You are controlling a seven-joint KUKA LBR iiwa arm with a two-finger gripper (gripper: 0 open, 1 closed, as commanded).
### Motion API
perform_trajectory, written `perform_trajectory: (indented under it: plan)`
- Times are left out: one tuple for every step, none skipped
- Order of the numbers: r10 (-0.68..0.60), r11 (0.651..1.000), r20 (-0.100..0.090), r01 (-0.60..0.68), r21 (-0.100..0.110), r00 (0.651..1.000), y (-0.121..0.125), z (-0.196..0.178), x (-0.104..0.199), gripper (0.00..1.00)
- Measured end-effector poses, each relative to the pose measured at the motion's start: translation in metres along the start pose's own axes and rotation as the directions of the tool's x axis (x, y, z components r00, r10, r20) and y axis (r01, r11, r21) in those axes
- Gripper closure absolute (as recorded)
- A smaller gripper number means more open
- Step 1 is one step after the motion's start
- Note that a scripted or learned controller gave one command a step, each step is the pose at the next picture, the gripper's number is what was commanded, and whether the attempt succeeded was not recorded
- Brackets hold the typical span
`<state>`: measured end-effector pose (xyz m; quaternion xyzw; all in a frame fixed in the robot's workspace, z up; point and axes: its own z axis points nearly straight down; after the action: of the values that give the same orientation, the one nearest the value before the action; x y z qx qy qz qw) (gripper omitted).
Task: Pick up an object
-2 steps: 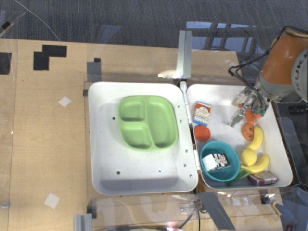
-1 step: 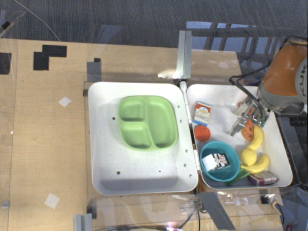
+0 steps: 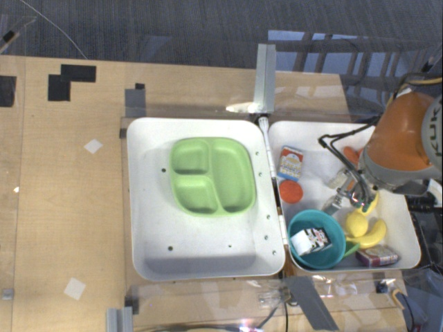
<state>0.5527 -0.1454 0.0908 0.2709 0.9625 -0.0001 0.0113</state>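
Note:
My gripper (image 3: 337, 192) hangs low over the right bin (image 3: 315, 135), near its middle, reaching in from the right under the orange-banded wrist (image 3: 401, 140). Its fingers stand open with nothing between them. Just left of it lies a red-orange disc (image 3: 291, 191). A small red, white and blue carton (image 3: 291, 163) sits further back. Below the gripper is a teal bowl (image 3: 331, 251) holding a small black-and-white packet (image 3: 309, 240). A yellow banana-like toy (image 3: 365, 228) lies right beside the gripper, and a purple box (image 3: 378, 256) rests at the front right corner.
The left bin (image 3: 149, 206) holds a light green divided plate (image 3: 211, 176). A metal post (image 3: 265, 81) stands behind the wall between the two bins. A black cable (image 3: 342, 144) loops from the wrist over the right bin.

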Motion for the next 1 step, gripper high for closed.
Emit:
perform_trajectory:
  plan:
    - [0.188,0.982,-0.009,-0.188,0.004,0.982,0.0023,-0.0174,-0.1028,0.0]
